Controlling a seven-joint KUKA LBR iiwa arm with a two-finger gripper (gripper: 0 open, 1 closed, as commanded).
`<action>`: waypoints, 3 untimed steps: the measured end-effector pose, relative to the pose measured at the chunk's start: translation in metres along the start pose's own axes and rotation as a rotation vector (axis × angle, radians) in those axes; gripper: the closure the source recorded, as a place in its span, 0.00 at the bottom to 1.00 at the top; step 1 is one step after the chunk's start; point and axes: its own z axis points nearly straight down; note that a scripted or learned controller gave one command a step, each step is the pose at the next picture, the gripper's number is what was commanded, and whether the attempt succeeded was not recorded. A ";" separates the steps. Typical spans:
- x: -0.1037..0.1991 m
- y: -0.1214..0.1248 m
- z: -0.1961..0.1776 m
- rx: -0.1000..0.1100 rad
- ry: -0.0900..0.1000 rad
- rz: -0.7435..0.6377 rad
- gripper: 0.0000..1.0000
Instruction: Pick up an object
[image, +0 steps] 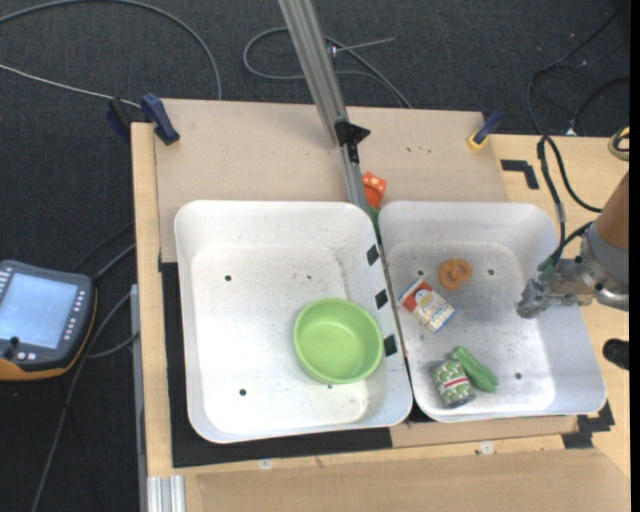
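I cannot tell how the jaws (530, 300) stand; they hang over the right bin's (575, 400) right side. Left of them lie a box (428, 305), an orange ring (456, 272) and a can (452, 383). A green bowl (338, 341) sits in the left bin (200, 240).

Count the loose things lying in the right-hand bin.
4. An orange ring near the back, a small carton in the middle, and a can touching a green toy at the front. Nothing seems hidden.
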 end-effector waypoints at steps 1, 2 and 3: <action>0.001 -0.005 -0.061 -0.001 0.000 0.000 1.00; 0.001 -0.004 -0.084 0.001 0.000 0.000 1.00; 0.059 -0.007 -0.093 0.003 0.003 -0.005 1.00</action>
